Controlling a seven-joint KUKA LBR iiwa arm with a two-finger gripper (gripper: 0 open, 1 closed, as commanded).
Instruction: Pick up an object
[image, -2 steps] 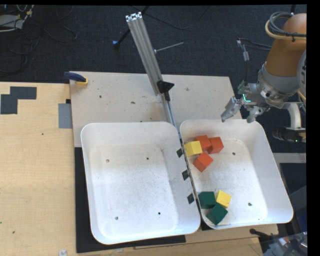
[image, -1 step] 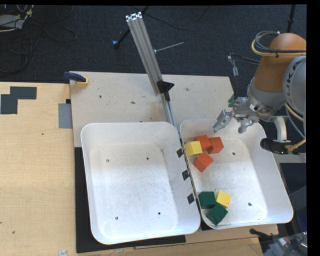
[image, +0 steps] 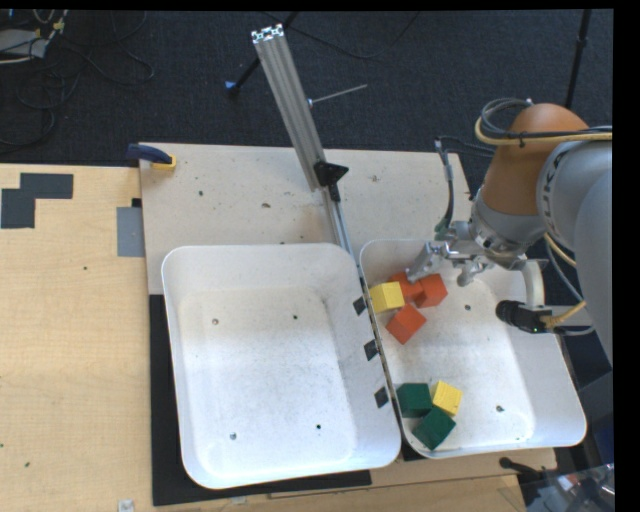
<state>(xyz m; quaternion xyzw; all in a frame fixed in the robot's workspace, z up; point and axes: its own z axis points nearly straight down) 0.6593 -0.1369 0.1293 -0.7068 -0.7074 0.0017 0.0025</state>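
Note:
In the right bin (image: 530, 400) lie several blocks. A yellow cube (image: 387, 296) sits by the divider, with an orange block (image: 431, 291) right of it and another orange block (image: 405, 324) just below. Near the front are two green blocks (image: 414, 399) (image: 435, 429) and a small yellow cube (image: 447, 397). My gripper (image: 444, 270) hangs over the bin's back part, just above the upper orange block. It is open, one finger (image: 417, 268) reaching left and the other on the right. Nothing sits between them.
The left bin (image: 260, 360) stands beside the right one, with black clips along the shared rim. A slanted aluminium bar (image: 296, 110) rises behind the bins. My grey arm with its orange band (image: 530, 160) fills the right side.

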